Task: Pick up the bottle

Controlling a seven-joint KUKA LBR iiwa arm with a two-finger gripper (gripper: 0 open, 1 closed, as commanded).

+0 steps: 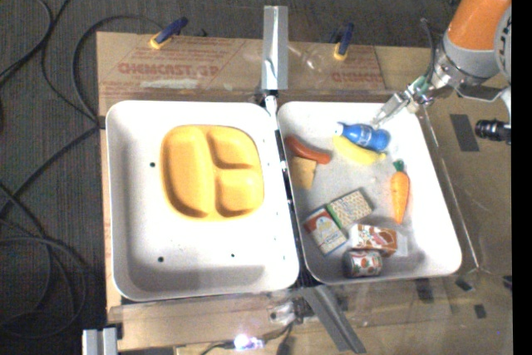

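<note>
Small blue plastic bottle (363, 135) is lying on its side in the right white bin (440, 204), far end, resting against a smooth yellow banana (356, 151). Slender metal tool (381, 118) is slanting down from the right, tip touching the bottle; its grip state: cannot tell. Tapered orange carrot (400, 191) is lying near. Compartmented orange tray (213, 169) is sitting in the left bin.

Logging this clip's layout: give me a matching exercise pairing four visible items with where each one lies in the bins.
Things:
1. blue bottle
2. carrot
3. can
4. orange tray

Places:
A. left bin
B. right bin, near front edge
C. right bin, far end, at the end effector
D. right bin, along right wall

Pairs: 1-C, 2-D, 3-B, 4-A
</note>
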